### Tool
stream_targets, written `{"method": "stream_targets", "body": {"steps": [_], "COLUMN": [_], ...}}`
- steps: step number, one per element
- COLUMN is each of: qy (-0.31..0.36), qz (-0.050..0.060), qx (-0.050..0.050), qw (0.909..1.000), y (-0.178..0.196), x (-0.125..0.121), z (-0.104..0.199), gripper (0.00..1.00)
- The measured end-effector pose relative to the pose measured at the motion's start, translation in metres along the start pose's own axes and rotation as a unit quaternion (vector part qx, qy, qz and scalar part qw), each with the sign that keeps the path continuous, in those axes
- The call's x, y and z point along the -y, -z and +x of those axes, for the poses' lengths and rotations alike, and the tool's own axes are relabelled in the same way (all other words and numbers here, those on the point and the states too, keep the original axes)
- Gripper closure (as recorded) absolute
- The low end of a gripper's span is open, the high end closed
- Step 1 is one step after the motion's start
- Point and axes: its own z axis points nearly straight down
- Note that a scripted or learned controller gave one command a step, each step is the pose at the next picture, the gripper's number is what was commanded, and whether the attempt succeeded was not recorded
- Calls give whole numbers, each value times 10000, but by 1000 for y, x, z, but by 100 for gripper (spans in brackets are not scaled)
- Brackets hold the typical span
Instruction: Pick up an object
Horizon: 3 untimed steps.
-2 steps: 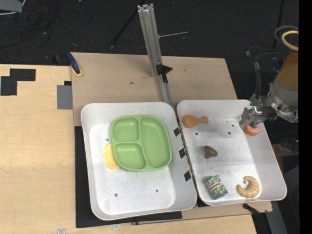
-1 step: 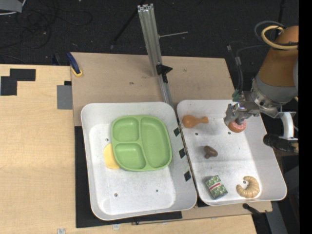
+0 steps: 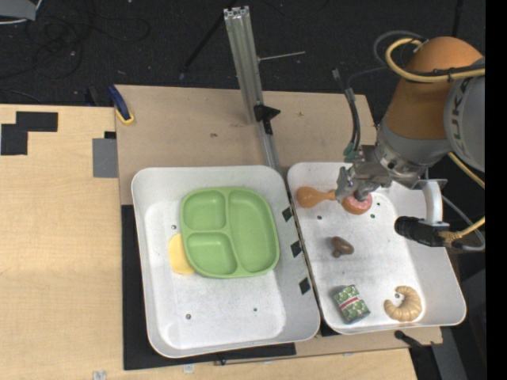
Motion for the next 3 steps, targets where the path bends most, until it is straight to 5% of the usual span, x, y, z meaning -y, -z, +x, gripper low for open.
{"method": "stream_targets", "body": {"steps": [3], "qy": [-4], "qz": [11], "qx": [6], "qw": [10000], "y": [-25], "x": [11], "z": [153], "gripper": [100]}}
